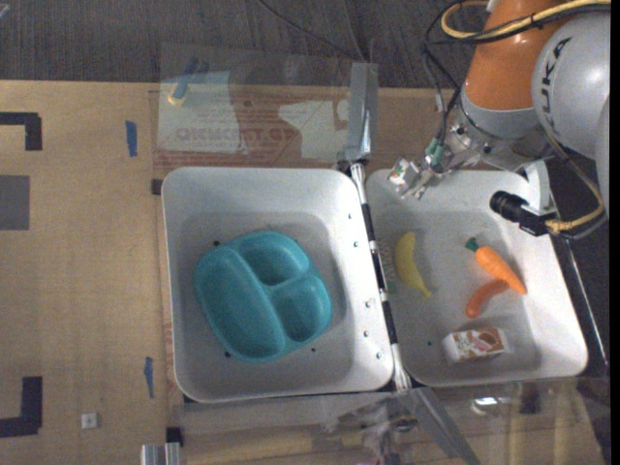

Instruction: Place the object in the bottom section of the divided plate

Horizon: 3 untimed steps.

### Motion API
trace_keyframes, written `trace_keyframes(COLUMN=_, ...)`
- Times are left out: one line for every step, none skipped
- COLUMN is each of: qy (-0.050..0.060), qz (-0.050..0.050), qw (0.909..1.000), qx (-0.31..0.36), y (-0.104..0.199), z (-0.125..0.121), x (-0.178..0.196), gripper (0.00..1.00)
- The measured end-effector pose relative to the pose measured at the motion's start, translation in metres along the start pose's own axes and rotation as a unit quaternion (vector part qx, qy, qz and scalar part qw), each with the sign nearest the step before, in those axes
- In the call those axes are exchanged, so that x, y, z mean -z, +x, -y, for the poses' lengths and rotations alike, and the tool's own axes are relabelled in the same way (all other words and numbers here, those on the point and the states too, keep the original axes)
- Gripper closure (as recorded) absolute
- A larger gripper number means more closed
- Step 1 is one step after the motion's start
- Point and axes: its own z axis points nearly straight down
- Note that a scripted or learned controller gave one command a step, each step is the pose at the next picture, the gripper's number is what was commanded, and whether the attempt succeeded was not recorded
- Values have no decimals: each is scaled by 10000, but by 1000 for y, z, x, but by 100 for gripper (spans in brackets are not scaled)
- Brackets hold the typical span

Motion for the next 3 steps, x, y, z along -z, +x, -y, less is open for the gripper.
trace_keyframes(qy=12, qz=-15, qw=9999, qx=130, y=83, z=-13, x=0, gripper=100)
trace_keyframes(qy=12, qz=-18, qw=9957, qx=923, y=153, z=-13, x=0, gripper=100)
trace_keyframes(qy=14, qz=-20, qw=9913, qx=1313, y=260, z=57, x=56, gripper=100)
